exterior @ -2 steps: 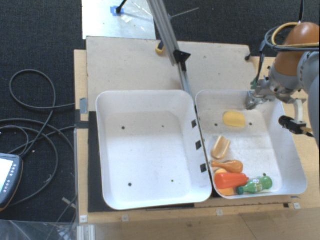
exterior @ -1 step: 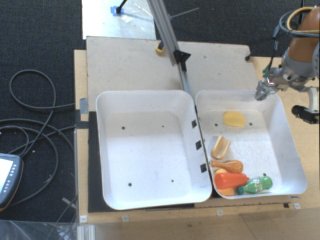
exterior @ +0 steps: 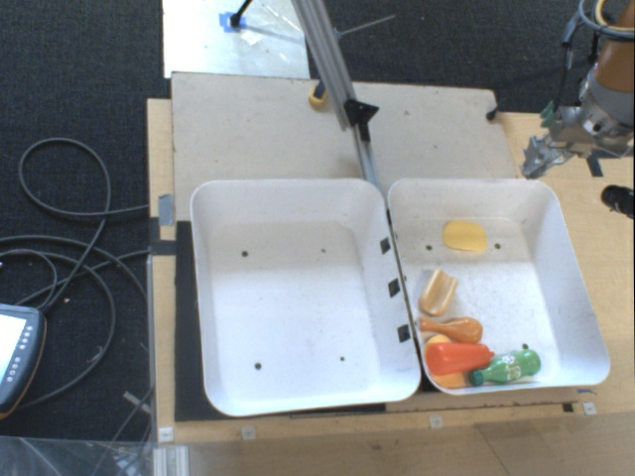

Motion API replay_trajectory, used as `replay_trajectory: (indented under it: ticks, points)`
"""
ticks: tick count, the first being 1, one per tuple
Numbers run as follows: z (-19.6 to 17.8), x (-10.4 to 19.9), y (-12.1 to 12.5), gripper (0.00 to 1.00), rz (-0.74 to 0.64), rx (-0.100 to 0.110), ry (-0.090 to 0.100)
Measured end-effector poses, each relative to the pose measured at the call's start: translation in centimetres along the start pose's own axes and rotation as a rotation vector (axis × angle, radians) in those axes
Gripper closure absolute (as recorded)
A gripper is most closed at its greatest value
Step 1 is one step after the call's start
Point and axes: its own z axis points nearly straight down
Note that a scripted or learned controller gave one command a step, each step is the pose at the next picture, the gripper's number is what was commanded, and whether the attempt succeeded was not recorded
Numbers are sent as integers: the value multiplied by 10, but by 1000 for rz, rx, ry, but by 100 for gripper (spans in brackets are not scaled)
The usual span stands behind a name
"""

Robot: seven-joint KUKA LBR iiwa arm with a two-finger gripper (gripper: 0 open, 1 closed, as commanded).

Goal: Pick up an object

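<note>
Gripper (exterior: 544,152) hangs at the upper right of the frame, above the surface (exterior: 427,127) just past the right bin's (exterior: 580,296) far corner; whether it is spread or pressed together I cannot tell. In that bin lie a yellow disc (exterior: 464,235), a tan piece (exterior: 438,292), an orange carrot (exterior: 457,356) and a green bottle (exterior: 507,367), clustered toward the near left. The left bin (exterior: 298,296) sits beside it.

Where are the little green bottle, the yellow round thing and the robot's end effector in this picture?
green bottle (exterior: 508,367), camera view, on the middle of its body.
yellow round thing (exterior: 464,235), camera view, on the centre of its top face.
end effector (exterior: 536,163), camera view, midway between its fingertips.
</note>
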Motion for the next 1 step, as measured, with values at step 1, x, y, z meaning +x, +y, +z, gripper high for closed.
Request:
replay_trajectory:
  ticks: [1]
  points:
    - [-56,0,2,100,-1,0,0]
